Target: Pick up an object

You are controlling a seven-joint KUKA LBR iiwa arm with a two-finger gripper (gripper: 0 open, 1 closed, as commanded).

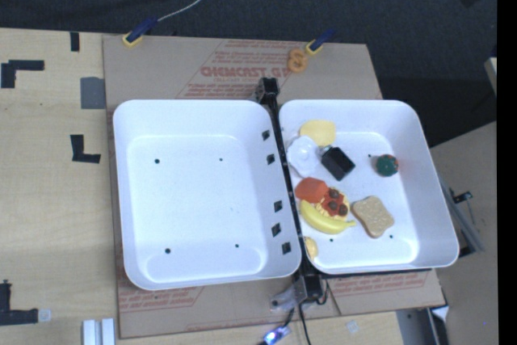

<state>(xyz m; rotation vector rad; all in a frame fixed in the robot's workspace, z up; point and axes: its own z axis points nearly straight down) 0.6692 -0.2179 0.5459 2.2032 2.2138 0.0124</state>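
Note:
The right bin [408,125] holds several small objects. A yellow round piece [318,131] lies near its far left, with a white lump [302,154] just below it. A black block [338,163] sits beside those. A green ball [387,166] rests toward the right wall. Lower down are a red piece [312,190], a yellow banana [325,220] with dark red bits [335,204] on it, and a tan bread slice [372,216]. A small pale yellow piece [309,248] lies by the front left corner.
The left bin [133,174] stands beside the right one, joined along a black clipped seam [277,174]. Both rest on a cardboard sheet [234,65] held by blue and yellow clamps. An orange ring [297,61] lies on the cardboard behind the bins.

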